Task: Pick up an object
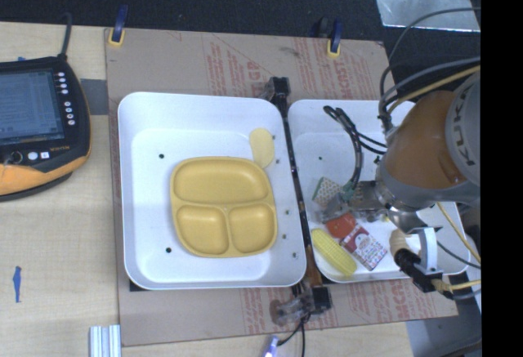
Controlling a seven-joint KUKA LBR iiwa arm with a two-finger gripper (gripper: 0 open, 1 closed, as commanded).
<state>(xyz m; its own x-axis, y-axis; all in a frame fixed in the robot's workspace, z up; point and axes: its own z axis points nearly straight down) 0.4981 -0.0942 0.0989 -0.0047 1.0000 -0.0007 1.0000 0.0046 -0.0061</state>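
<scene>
Arm (425, 147) highest, over right bin (315, 122). Gripper (347, 202) low in the bin; can't tell its state. Red packet (341, 225) just below the fingers, red-white packet (365, 248) beside it, corn cob (333, 252) lower left. Yellow divided tray (222, 206) in left bin (147, 184), well left; pale oval piece (261, 147) above it.

A: Any writing you can read?
B: White letters "KU" on the arm (458, 139), cut off at the edge. Red print repeats across the cardboard (204, 49), too faint to read.
A: The pendant (37, 122) screen?
B: Blurred.
</scene>
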